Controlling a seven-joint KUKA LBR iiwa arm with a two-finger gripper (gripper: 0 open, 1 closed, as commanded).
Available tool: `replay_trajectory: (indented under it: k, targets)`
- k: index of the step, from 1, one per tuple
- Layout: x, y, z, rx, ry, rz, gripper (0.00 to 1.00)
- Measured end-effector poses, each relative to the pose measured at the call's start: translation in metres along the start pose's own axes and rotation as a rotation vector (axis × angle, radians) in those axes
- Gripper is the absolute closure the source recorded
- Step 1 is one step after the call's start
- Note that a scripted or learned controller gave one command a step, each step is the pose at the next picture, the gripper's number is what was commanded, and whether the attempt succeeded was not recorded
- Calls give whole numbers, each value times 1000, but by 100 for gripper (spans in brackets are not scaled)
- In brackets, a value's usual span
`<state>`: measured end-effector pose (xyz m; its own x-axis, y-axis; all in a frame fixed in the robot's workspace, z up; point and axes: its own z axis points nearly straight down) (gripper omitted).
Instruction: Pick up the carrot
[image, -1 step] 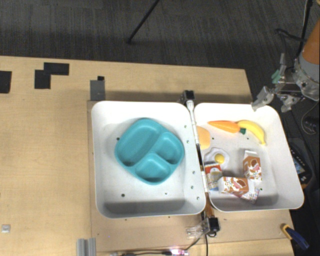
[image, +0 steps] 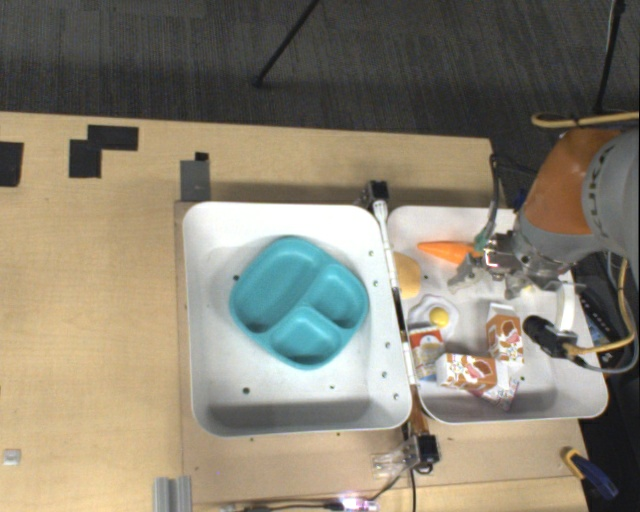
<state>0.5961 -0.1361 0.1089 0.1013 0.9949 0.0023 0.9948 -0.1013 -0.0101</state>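
The carrot (image: 444, 251) lies in the right bin (image: 575, 400), near its far edge, with the thin end pointing to the right. The claw (image: 487, 262) is just beside this thin end, low over the bin, and the pictures do not let one tell its state. Nearer in the same bin there are a yellow round food (image: 406, 272), a fried egg toy (image: 437, 317) and some printed packets (image: 483, 372). The left bin (image: 215, 400) on the worktop (image: 90, 330) holds a teal divided plate (image: 298, 301).
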Motion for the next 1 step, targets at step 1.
replay_trajectory:
  k: [1]
  targets:
    - [31,64,25,25,-6,175,0]
